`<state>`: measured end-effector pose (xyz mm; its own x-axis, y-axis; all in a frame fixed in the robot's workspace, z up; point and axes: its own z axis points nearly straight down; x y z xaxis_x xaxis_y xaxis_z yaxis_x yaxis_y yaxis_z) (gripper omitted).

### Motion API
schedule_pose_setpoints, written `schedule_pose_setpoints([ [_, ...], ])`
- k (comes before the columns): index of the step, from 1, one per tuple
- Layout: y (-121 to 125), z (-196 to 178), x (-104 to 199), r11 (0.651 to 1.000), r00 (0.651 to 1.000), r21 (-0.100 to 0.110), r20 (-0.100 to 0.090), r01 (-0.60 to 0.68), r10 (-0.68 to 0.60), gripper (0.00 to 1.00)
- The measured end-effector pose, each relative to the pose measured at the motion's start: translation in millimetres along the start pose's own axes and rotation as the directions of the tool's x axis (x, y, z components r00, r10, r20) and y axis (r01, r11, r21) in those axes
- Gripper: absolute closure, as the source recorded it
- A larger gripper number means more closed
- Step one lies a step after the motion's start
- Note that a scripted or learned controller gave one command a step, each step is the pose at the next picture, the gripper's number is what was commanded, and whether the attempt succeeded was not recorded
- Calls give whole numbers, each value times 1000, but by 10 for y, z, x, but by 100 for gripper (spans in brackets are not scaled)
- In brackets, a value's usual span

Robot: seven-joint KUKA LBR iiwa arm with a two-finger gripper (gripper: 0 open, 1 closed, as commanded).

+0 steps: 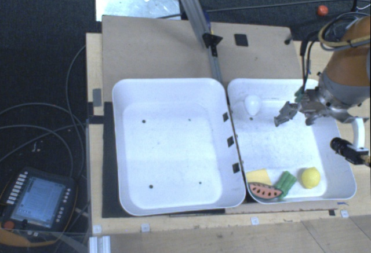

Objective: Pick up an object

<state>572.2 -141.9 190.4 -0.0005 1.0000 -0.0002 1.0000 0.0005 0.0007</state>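
Observation:
My gripper [297, 117] hangs over the upper middle of the right bin [342, 162], open, with nothing between its fingers. To its left, near the bin's top left corner, lies a white rounded object [252, 105], apart from the gripper. Along the bin's front edge lie a yellow block [259, 176], a watermelon slice [265, 191], a green piece [286, 182] and a yellow lemon [311, 177]. These sit well below the gripper in the view.
The left bin [124, 130] stands beside the right one, sharing a middle wall with black clips [231, 141]. A slanted metal pole [194, 6] crosses the board behind the bins. Cables and a pendant [37, 197] lie on the floor at left.

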Motion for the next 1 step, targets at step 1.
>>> schedule_pose_setpoints([
  [1,-287,-1925,-163,1000,1000,-8,1,0,0,0],
])
